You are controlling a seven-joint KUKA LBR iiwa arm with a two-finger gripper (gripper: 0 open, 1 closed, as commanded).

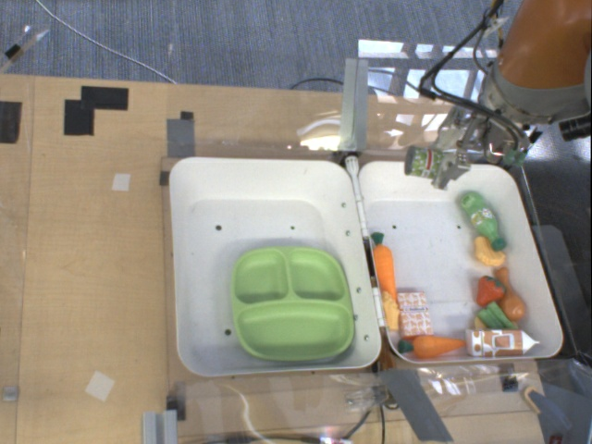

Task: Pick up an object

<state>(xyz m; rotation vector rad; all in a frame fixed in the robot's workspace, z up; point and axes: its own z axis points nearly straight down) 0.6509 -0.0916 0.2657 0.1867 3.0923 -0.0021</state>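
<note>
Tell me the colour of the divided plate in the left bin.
Light green; the plate shows best in the camera view.

Orange band point(553, 26), blk cables point(460, 49)

Pale wooden surface point(83, 276) spans lower view, grain running lengthwise. Black angular patches point(94, 107) near upper left, small grey squares point(121, 182) scattered on wood. Blue-grey carpet floor point(231, 21) beyond far edge, thin white cable point(88, 37) trailing across it. Grey metal upright point(352, 104) at far edge. Bright glare point(319, 135) on wood beside it. Grey tape pieces point(159, 425) along near edge.
</note>
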